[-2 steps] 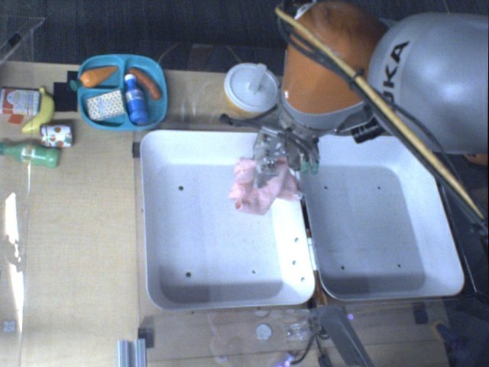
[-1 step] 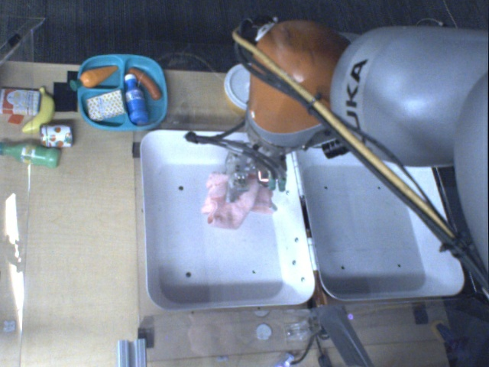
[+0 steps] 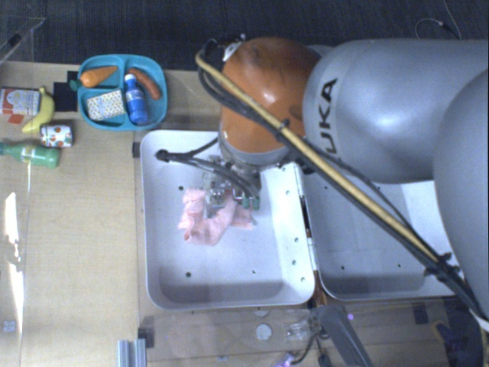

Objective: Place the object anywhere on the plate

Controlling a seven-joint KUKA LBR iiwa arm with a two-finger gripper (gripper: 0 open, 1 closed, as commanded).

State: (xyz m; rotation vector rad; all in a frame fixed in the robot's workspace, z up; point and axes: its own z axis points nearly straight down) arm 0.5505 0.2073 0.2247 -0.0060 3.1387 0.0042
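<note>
Two shallow white bins sat side by side on the counter (image 3: 69, 228): the left bin (image 3: 164, 281) in full view, the right bin (image 3: 367, 281) largely hidden beneath the grey arm (image 3: 397, 82), with only part of its floor and near wall showing. One pink crumpled cloth (image 3: 205, 219) lay near the middle of the left bin's floor. Directly above its upper right part hung the claw (image 3: 229, 192), below the orange band (image 3: 263, 75). The claw met or overlapped the cloth's edge, but its tips were small and blurred against the fabric, so I could not tell whether they were apart or closed, nor whether any cloth was caught in them. Dark cables ran from the band across the arm.

One blue divided plate (image 3: 157, 82) stood on the counter beyond the left bin's far left corner, well apart from the cloth. It carried what looked like toy food: one orange carrot-like piece (image 3: 99, 76), one blue bottle (image 3: 136, 98), one orange-brown sausage shape and one pale patterned piece. Further left lay one yellow banana (image 3: 40, 112), one small can (image 3: 56, 135), one green bottle (image 3: 30, 154) and one carton, cut off by the frame's edge.
</note>
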